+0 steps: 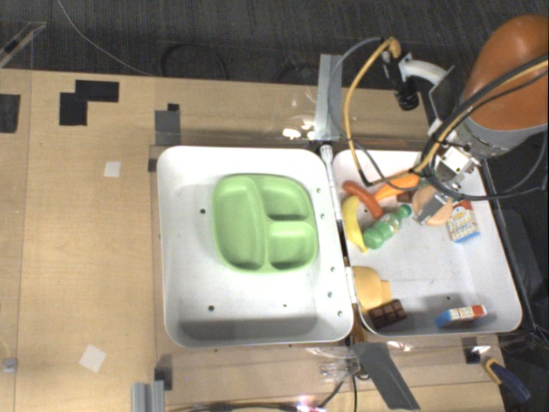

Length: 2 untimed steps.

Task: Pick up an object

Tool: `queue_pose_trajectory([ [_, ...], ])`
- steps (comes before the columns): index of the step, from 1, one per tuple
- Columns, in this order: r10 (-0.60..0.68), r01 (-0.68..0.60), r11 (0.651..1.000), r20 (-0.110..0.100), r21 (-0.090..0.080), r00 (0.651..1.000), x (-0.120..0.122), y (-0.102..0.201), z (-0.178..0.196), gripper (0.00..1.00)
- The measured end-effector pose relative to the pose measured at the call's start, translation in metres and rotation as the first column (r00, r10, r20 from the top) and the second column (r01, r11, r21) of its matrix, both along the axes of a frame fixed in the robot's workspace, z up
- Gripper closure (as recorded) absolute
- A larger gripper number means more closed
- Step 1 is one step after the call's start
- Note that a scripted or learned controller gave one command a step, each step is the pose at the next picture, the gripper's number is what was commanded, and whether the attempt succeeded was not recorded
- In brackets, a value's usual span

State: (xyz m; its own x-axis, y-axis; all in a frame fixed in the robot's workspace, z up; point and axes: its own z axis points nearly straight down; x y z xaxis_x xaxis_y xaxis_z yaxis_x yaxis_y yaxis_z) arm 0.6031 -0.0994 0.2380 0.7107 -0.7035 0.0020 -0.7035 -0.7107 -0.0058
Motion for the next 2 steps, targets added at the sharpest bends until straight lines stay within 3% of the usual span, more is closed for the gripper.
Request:
queue_pose_trajectory([
  [1, 0.203, -0.203, 0.979, 0.0, -0.002, 0.979, 0.062, -0.022, 0.013, 1.0],
  [2, 0.148, -0.148, 0.989, 0.0, 0.004, 0.989, 0.066, 0.091, 0.011, 1.0],
])
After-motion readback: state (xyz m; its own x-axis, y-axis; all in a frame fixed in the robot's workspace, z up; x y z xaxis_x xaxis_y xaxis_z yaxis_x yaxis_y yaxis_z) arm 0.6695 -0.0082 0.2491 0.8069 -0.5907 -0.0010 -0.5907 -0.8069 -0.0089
